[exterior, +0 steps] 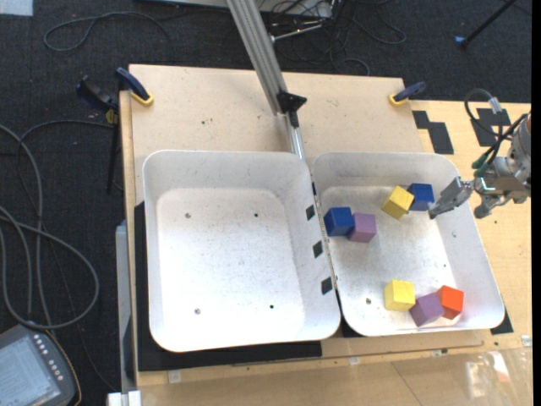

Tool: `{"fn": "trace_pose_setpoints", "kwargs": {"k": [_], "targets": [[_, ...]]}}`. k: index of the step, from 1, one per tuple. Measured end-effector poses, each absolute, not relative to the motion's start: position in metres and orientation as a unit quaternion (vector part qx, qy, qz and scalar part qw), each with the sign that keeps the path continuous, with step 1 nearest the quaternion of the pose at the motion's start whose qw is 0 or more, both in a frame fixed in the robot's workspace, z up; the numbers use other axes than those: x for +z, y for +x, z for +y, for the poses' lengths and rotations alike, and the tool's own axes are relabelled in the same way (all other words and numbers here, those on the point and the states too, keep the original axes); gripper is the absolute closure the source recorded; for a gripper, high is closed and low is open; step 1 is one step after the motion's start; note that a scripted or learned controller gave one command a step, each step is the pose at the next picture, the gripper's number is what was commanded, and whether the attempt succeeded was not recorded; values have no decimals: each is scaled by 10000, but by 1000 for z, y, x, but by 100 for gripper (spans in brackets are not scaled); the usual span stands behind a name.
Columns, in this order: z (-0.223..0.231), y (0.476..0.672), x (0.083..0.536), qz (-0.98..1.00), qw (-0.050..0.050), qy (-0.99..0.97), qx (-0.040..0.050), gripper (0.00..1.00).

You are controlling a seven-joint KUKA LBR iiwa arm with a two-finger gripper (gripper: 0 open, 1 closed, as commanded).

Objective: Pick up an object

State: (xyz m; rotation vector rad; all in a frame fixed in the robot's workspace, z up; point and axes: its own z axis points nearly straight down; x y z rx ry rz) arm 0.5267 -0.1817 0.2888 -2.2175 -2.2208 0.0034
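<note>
Gripper (445,201) hangs at the right bin's (483,260) right rim, finger state impossible to tell, just beside the far blue cube (421,195) and yellow cube (397,202), open floor mid-bin.

Two bins sit side by side on the bench (220,112), and all the blocks lie in the right bin (473,252), not in the left bin (220,244). Near the back of the right bin, one pair of blocks (351,223) touches close to the left wall, and another pair (409,200) touches farther right, just beside the gripper (448,200). Three blocks (424,300) huddle together at the front right corner.
</note>
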Motion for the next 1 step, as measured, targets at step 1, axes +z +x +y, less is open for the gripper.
{"fn": "trace_pose_setpoints", "kwargs": {"k": [1], "targets": [[-182,527,291,-7073,-2,-7069,1,0]]}}
